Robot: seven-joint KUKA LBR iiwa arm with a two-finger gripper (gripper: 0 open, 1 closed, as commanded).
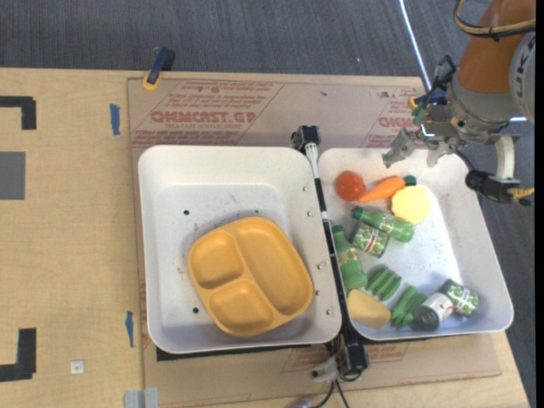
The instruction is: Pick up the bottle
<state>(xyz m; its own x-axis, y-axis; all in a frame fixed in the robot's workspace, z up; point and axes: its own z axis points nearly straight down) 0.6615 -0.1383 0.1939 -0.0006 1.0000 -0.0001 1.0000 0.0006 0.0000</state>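
Hovering above the far edge of the right bin point(489, 253), the hand point(422, 149) spreads its two fingers wide and holds nothing. A green bottle point(384, 225) lies on its side near the middle of that bin, just below a carrot point(384, 188) and a yellow lemon-like piece point(411, 203), with a red tomato point(348, 184) to the left. A second small bottle point(444, 303) with a dark cap lies in the near right corner, beside green vegetables point(393, 288) and a pale yellow piece point(368, 308). The left bin point(161, 194) carries a yellow divided plate point(249, 274). The main risk, as I judge it, is crowding: the green bottle touches or nearly touches its neighbours, so fingers coming down could land on the carrot or the yellow piece and close on the wrong thing. Lying flat and round, the bottle may also roll or squirt sideways if the fingers meet it along its length instead of across it. A descent that stops too high would close on air; one too deep could jam the fingertips against the bin floor.
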